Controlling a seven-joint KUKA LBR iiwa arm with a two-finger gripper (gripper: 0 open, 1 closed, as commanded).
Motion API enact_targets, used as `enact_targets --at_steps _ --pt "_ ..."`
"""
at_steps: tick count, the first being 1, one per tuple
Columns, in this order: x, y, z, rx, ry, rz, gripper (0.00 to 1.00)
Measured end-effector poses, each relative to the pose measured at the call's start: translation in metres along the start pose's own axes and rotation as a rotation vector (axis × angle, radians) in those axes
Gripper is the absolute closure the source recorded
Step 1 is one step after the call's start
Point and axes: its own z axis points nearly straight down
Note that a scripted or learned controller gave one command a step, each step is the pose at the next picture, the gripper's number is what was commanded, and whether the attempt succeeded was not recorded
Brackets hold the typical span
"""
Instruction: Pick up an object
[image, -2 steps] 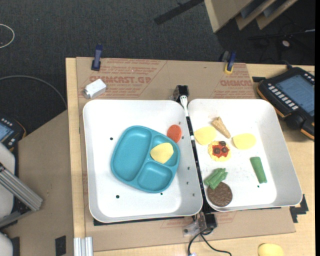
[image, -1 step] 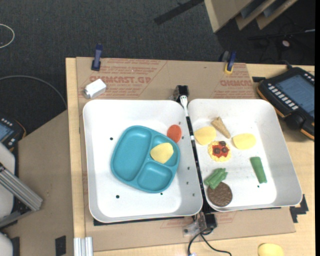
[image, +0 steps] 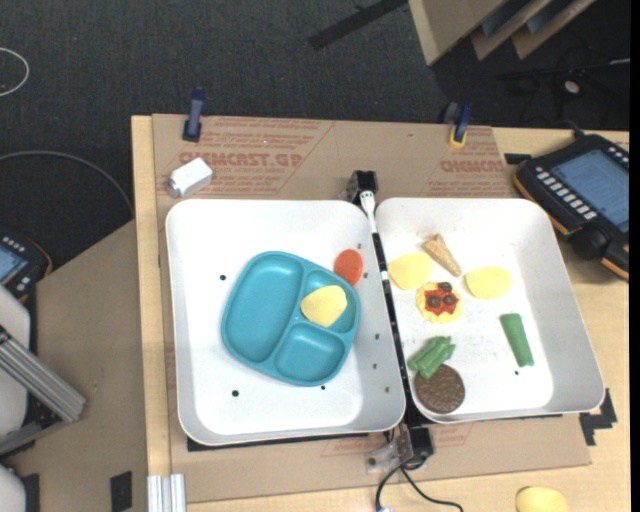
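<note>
Nearest the lens, a yellow lump (image: 540, 497) lies on the bench, on the side from which the arm reaches in. The gripper's state cannot be told.

Candidate objects are divided between two bins. The right bin (image: 572, 300), on the arm's side, contains seven:
- a brown disc (image: 441, 390) at the front rim, touched by a green bundle (image: 431, 354);
- a green stick (image: 516, 339), apart from the rest;
- a topped disc (image: 440, 301), yellow with red and dark bits;
- two yellow slices, one (image: 409, 270) just beside the divider and one (image: 487, 283) further toward the arm's side;
- a tan cone (image: 441, 253) between the slices, toward the back.

The left bin (image: 190, 300), away from the arm, contains a blue tray (image: 262, 318). A yellow piece (image: 324, 305) rests in a compartment on the tray's arm side. An orange piece (image: 348, 265) lies against the tray's rim, near the divider.

Behind the bins, a white block (image: 190, 177) is seen on the cardboard.
</note>
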Motion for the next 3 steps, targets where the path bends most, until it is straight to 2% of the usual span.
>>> enact_targets --at_steps 1,2,3 --pt "0.004 -0.001 0.078 0.017 0.009 -0.003 1.0" --pt "0.002 0.0 -0.003 0.002 0.002 -0.005 1.0" --pt "0.004 -0.001 0.081 0.018 0.01 -0.003 1.0"
